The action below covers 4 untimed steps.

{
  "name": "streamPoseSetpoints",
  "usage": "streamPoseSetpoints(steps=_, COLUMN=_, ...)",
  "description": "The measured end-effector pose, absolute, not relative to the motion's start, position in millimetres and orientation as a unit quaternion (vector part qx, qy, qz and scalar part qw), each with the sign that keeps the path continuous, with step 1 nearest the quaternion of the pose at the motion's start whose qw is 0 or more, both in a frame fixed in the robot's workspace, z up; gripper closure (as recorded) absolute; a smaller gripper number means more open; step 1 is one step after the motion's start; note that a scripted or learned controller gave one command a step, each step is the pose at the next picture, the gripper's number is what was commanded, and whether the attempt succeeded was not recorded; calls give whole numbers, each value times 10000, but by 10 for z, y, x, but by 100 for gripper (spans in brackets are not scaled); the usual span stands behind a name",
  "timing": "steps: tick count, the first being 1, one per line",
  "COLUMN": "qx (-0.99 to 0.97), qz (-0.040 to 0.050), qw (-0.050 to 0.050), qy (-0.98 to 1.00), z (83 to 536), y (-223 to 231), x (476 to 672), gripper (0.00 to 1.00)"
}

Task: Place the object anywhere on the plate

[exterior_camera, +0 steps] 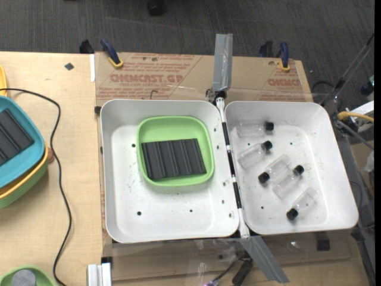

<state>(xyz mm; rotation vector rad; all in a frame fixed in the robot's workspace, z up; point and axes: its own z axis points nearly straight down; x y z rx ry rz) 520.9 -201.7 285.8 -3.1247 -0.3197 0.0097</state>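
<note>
Whether the jaws are apart or together cannot be told. The task's things are five small clear bottles with black caps, and they all lie on their sides in the right bin (318,154). One bottle (253,127) lies near the far wall. A second bottle (255,154) lies just below it. A third bottle (272,169) and a fourth bottle (287,180) lie side by side in the middle, very close to each other. The fifth bottle (303,202) lies nearest the front wall. In the left bin (161,210) sits a green plate (175,124), toward the far side of that bin. A dark ribbed slab (174,158) lies flat on the plate and covers most of its middle. The two bins touch along their inner edges. Behind them, brown cardboard (149,76) is held by two blue clamps (111,52). Further left, on the wooden surface (47,76), a black cable (59,159) curls beside a teal tray (21,159).
</note>
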Motion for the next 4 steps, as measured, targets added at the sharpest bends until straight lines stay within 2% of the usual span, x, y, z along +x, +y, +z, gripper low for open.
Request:
streamPoseSetpoints(steps=1, qx=-9948, qz=28, qw=4, qy=-1019, z=2872, y=-1733, x=4969, gripper=0)
streamPoseSetpoints(steps=2, qx=-9950, qz=28, qw=1, qy=-1003, z=2854, y=-2229, x=4966, gripper=0)
streamPoseSetpoints(steps=3, qx=-9951, qz=28, qw=8, qy=-989, z=2879, y=-2222, x=4773, gripper=0)
streamPoseSetpoints(steps=4, qx=-9949, qz=31, qw=6, qy=-1011, z=2757, y=-1776, x=4774, gripper=0)
